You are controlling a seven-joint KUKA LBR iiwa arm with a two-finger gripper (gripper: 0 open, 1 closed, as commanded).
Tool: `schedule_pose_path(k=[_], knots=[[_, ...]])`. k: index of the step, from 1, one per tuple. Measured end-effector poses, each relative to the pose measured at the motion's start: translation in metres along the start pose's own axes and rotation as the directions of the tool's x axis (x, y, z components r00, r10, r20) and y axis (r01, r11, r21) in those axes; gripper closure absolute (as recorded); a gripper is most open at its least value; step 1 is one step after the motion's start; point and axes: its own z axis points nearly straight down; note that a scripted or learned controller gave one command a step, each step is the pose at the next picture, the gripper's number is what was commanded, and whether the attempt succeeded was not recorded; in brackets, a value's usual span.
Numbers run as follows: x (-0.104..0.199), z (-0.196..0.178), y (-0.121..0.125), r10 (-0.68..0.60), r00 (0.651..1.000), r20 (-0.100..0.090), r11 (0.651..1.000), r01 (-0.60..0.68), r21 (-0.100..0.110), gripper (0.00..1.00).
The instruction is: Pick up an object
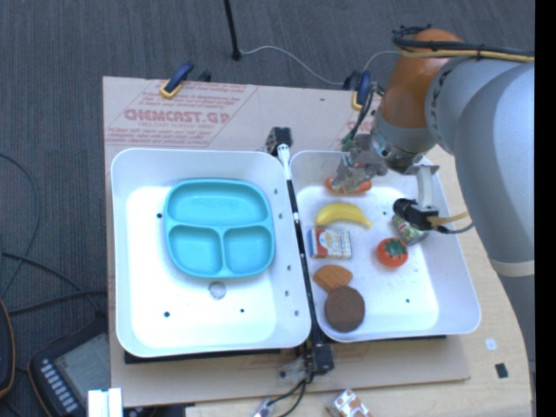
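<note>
Reaching in from the right, the grey arm with its orange band places the gripper low over the far end of the right bin, directly above an orange-red object lying against the bin's far wall; whether the jaws are released or clenched cannot be told, as the gripper body covers them, and the object cannot be confirmed as grasped; only its lower edge shows beneath the gripper. Remaining items in the right bin: a yellow banana just nearer than the gripper; a small printed carton beside the divider, touching the banana's near side; a red tomato toward the right, apart from the carton; a greenish wrapped item just beyond the tomato, partly behind a black fitting; a tan biscuit nearer than the carton; a dark brown round disc touching the biscuit's near edge. The left bin holds a blue three-compartment tray lying flat at centre. Both bins rest side by side on a cardboard sheet bearing red lettering.
</note>
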Motion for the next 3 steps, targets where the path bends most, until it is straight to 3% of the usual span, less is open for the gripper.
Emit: schedule_pose_path(k=[1, 2, 3], knots=[[0.0, 0.0, 0.0, 0.0, 1.0, 0.0, 1.0, 0.0, 0.0, 0.0], [0.003, 0.038, -0.054, 0.001, 1.0, 0.001, 1.0, -0.001, -0.007, 0.0], [0.002, 0.027, -0.053, 0.001, 1.0, 0.002, 1.0, -0.001, -0.01, 1.0]])
